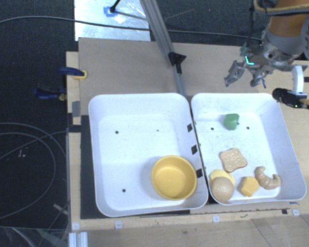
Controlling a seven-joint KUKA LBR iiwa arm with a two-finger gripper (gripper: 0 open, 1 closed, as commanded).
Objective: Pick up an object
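Left bin [108,138] carries a yellow bowl [174,177]; right bin [286,138] has a green piece [231,121], cracker [233,159], croissant [268,178] and more lower down. Hand [247,76] hovers upper right, fingers spread, holding nothing.

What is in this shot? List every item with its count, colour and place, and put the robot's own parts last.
left bin: 1, white, left half of the bench
right bin: 1, white, beside the left bin
bowl: 1, yellow, near right corner of the left bin
green piece: 1, green, far middle of the right bin
cracker-shaped piece: 1, tan, middle of the right bin
round piece: 1, yellow and beige, near left corner of the right bin
small wedge: 1, yellow, near edge of the right bin
croissant-shaped piece: 1, tan, near right of the right bin
clamp: 1, blue and yellow, left edge of the bench
arm: 1, grey with orange band, top right
gripper: 1, grey, above the bench beyond the right bin, holding nothing
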